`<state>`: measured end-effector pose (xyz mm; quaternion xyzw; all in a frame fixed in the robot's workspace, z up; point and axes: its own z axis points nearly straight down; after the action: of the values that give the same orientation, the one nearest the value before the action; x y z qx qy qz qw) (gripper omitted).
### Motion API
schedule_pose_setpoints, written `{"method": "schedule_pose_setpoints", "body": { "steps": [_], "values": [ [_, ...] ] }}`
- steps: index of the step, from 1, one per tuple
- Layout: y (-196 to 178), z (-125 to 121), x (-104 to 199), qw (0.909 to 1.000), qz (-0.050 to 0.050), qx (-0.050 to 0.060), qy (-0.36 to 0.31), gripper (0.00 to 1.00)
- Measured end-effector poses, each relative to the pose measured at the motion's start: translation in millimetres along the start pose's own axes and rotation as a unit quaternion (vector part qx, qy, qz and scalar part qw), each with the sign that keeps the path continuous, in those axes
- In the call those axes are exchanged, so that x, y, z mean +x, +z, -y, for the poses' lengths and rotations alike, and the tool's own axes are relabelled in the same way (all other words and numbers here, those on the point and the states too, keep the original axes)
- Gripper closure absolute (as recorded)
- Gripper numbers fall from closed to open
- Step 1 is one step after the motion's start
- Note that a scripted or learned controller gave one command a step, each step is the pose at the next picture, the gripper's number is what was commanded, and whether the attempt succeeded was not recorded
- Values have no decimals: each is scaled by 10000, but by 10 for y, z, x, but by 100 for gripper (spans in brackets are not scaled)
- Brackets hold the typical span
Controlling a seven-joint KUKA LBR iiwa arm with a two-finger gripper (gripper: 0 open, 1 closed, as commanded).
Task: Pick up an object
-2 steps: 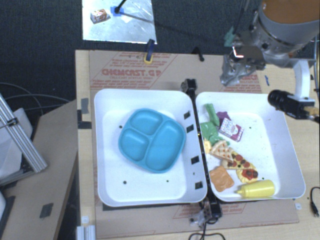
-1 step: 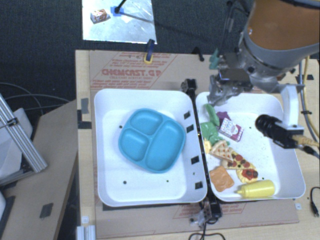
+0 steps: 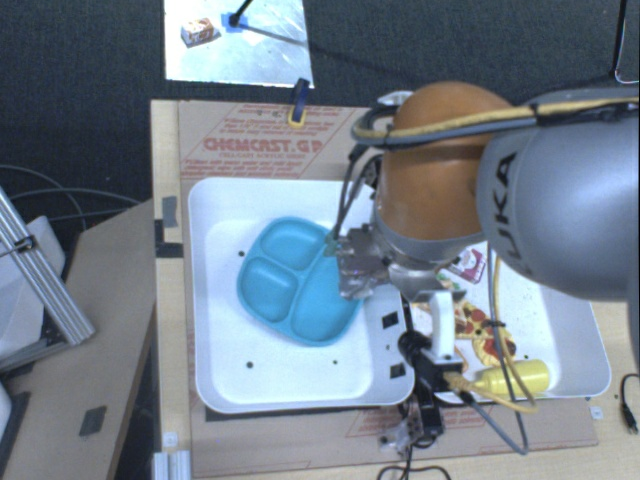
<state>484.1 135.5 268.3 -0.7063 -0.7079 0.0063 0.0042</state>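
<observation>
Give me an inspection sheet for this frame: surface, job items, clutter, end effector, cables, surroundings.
Surface: two shallow white plastic bins, left bin and right bin, side by side on a printed cardboard sheet over the bench.
Job items: blue three-compartment plastic tray lies flat in the left bin; yellow plastic object and a red-and-yellow printed flat item in the right bin.
Clutter: small yellow-and-blue clip at the cardboard's far edge.
End effector: low at the tray's right rim, mostly hidden by the wrist; finger state cannot be told.
Cables: yellow cable runs over the orange band; dark cables on the floor at left.
Surroundings: dark carpet, aluminium frame at left, reflective square panel at top.
</observation>
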Motion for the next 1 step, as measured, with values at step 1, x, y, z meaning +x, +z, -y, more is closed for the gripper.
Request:
{"method": "schedule_pose_setpoints", "body": {
  "steps": [1],
  "values": [
    [245, -802, -30, 10000, -13, -88, 15, 100]
  ]
}}
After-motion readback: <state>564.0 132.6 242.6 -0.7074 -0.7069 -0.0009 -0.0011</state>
